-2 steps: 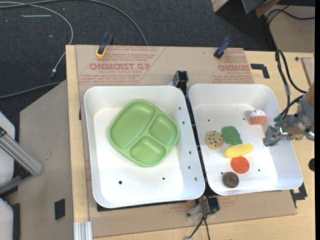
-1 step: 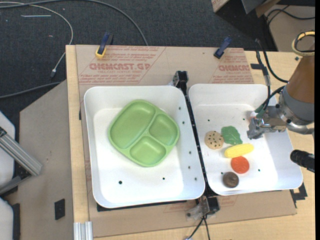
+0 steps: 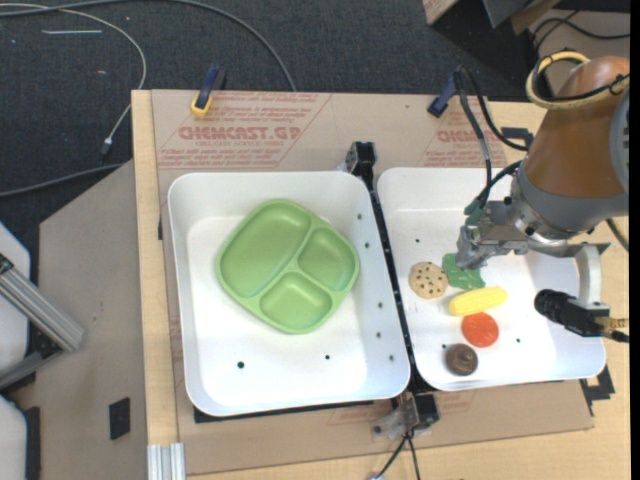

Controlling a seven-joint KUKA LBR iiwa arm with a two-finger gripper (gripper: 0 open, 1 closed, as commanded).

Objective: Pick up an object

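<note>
- Over the right bin (image 3: 560, 368), my hand (image 3: 468, 255) hangs low at the end of my grey arm, which reaches in from the right with its orange band (image 3: 580, 138) above the wrist.
- My hand's tip sits right above a green object (image 3: 462, 274) lying on the bin floor; I cannot tell whether it touches the object.
- I cannot tell how my hand is set, wide or narrow; the wrist body hides that part from above.
- The green object lies near the middle of the right bin, with a yellow piece (image 3: 477, 300) just beside it on the near side, the two touching or nearly so.
- A speckled cookie (image 3: 428, 281) lies to the left of the green object, close to the bin's left wall.
- A red round item (image 3: 481, 329) sits just below the yellow piece, and a brown round item (image 3: 461, 359) lies nearer the front rim, slightly left of the red one.
- A black part (image 3: 565, 311) of my arm's fittings juts out over the right side of this bin.
- The left bin (image 3: 200, 368) holds a green divided plate (image 3: 288, 265) with three compartments, turned at a slant and lying flat near the bin's centre.
- Both bins rest side by side on the counter (image 3: 160, 298), on a brown board with red lettering, held by blue clamps (image 3: 207, 89) at the far edge.
</note>
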